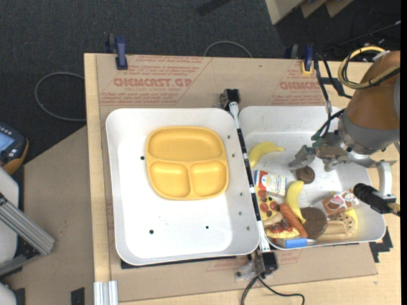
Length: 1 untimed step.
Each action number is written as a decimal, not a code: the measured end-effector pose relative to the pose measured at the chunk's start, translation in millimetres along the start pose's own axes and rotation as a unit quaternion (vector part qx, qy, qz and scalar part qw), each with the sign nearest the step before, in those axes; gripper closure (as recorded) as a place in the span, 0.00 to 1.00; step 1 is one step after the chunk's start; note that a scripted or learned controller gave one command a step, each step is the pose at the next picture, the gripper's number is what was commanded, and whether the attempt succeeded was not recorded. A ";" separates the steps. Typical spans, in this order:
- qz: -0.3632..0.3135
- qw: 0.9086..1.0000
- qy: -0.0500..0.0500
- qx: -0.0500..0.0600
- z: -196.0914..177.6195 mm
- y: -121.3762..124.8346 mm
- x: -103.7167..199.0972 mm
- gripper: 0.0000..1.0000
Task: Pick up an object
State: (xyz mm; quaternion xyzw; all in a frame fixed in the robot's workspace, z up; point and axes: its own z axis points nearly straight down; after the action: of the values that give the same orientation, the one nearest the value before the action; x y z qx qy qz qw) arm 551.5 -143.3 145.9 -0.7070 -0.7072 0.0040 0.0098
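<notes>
The yellow tray point(186, 161) looks like smooth, faintly glossy plastic; both white bins point(127, 170) seem matt plastic, and the surface point(95, 107) is brown paper-covered board.

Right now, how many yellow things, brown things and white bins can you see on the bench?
Yellow: 3, the divided tray, a banana and another banana.
Brown: 2, a big round piece and a small round piece.
White bins: 2, the left bin and the right bin.
Total: 7.

bright, even overhead light; slightly soft
</notes>
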 end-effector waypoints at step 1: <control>0.001 1.000 -0.003 -0.012 62.2 -23.3 11.9 0.00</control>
State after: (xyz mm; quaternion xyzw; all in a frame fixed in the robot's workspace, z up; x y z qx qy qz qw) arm 527.0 -130.9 84.2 -0.7079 -0.7063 -0.0024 -0.0007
